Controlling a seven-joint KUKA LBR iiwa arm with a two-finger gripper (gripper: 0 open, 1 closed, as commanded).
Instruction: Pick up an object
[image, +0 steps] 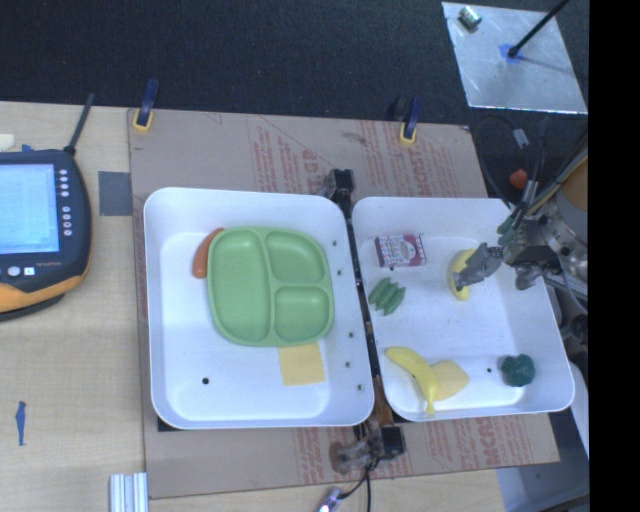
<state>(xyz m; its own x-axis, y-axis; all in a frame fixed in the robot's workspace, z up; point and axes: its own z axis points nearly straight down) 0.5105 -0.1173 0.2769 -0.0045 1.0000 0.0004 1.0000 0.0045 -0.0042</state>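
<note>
My gripper (505, 270) reaches into the right bin (540, 330) from the right edge, low over its upper right part, with its two dark fingers spread apart and nothing between them. A small yellow object (459, 272) lies just left of the left fingertip (481, 264), touching or nearly touching it. Elsewhere in that bin lie a red-and-white packet (400, 250), a green leafy piece (386, 295), a yellow banana-like toy (426, 376) and a dark green ball (517, 370).
The left bin (180, 380) holds a green divided plate (270, 285), an orange item (203, 255) partly tucked under its left rim, and a yellow square (302, 364). A teach pendant (35, 225) lies at the far left of the bench. Clamps (342, 184) join the bins.
</note>
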